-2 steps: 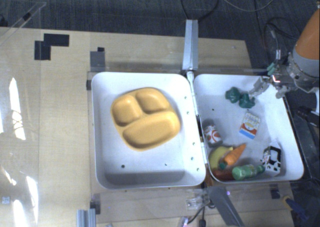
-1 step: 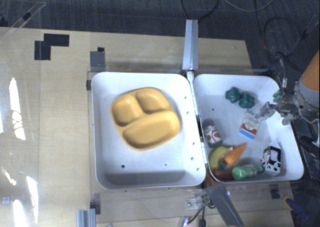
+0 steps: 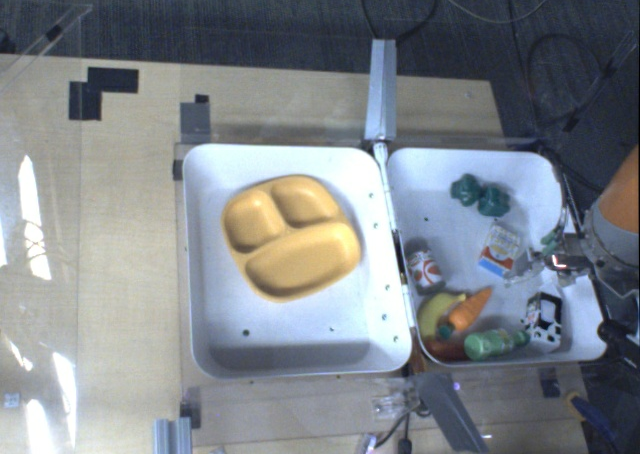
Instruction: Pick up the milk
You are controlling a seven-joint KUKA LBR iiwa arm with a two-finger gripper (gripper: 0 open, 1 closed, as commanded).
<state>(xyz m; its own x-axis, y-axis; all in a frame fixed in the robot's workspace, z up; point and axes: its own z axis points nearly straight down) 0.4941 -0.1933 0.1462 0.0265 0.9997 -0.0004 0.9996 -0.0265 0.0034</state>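
A small black-and-white cow-patterned milk carton (image 3: 545, 320) lies at the near right corner of the right bin (image 3: 440, 174). A second small carton (image 3: 500, 250), white with blue and orange print, lies in the middle right of that bin. My gripper (image 3: 556, 254) hangs over the bin's right edge, just right of the white carton and a little behind the cow-patterned one. I see nothing held in it. The arm's orange band (image 3: 622, 192) is at the view's right edge.
A green broccoli piece (image 3: 479, 194) sits at the back of the right bin. Along its near wall lie a small round toy (image 3: 422, 267), a yellow fruit (image 3: 437, 310), a carrot (image 3: 470, 309) and a green vegetable (image 3: 493, 343). The left bin (image 3: 210, 322) holds a yellow divided plate (image 3: 290, 235).
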